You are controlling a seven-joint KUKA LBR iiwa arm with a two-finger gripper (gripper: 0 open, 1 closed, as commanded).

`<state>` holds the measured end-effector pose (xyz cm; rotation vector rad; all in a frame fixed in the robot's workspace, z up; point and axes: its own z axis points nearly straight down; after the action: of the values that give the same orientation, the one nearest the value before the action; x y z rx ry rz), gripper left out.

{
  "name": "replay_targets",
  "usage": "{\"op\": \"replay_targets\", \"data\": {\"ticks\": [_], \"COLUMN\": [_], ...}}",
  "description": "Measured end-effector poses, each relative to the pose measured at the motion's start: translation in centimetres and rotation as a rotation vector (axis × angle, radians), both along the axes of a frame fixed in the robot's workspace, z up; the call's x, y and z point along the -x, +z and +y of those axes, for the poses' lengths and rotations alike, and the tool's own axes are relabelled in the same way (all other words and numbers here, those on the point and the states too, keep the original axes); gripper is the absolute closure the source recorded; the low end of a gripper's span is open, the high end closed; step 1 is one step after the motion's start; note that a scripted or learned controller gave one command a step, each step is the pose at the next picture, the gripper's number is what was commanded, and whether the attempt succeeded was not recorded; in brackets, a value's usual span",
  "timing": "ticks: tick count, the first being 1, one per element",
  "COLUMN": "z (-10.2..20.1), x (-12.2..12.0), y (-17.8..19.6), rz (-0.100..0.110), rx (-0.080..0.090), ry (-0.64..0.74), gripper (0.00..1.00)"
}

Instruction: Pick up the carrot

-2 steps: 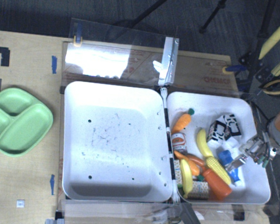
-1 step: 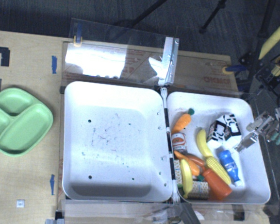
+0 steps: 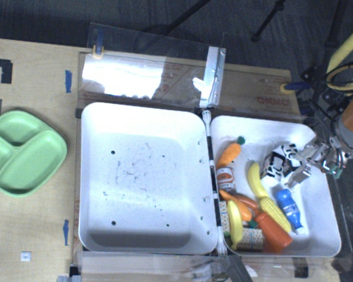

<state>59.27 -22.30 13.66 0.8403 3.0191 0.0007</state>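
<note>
Gripper point(image 3: 313, 161) hangs with fingers apart, holding nothing, above the right bin point(image 3: 334, 200); carrot point(image 3: 229, 155) lies at its nine o'clock, and crowded toys risk a wrong grab.

No legible text, labels or numbers anywhere.

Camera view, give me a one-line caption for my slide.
Gripper hovers over the right bin of toy food, with the carrot near the divider.

Glossy plastic bins point(image 3: 98, 121), wooden bench point(image 3: 35, 76)
</note>
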Motion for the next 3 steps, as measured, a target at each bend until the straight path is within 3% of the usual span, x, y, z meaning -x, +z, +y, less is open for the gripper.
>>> {"op": "replay_targets", "data": {"ticks": [1, 2, 3], "z": [0.0, 0.1, 1.2], "x": [-6.0, -1.9, -4.9], "y": [-1.2, -2.6, 2.0], "rz": [-0.003, -0.047, -0.001], "rx": [-0.001, 0.004, -0.003], "ry": [-0.285, -0.116, -0.504], "gripper": [0.0, 0.0, 0.0]}}
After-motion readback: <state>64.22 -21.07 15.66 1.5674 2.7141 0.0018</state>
